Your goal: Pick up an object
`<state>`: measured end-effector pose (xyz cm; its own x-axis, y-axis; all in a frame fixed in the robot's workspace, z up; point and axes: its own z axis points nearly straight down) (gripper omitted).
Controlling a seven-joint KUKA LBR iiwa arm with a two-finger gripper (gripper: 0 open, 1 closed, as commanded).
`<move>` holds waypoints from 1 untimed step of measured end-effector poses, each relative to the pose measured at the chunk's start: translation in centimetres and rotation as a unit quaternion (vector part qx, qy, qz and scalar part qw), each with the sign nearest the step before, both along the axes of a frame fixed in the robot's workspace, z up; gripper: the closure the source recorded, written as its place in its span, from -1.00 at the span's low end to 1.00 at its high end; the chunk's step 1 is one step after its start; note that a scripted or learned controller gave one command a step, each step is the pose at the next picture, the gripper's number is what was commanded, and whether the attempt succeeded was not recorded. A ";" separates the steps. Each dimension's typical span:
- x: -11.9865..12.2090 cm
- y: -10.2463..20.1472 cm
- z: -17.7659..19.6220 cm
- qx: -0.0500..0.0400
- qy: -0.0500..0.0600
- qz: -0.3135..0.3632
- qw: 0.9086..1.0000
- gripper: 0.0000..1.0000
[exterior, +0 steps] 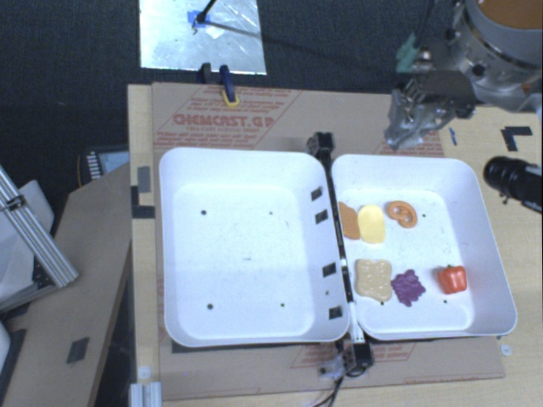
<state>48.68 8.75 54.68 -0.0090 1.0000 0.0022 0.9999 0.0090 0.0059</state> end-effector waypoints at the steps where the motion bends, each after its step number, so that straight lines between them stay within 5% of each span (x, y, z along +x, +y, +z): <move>1: 0.0 0.0 1.1 0.001 -0.001 0.002 1.000 1.00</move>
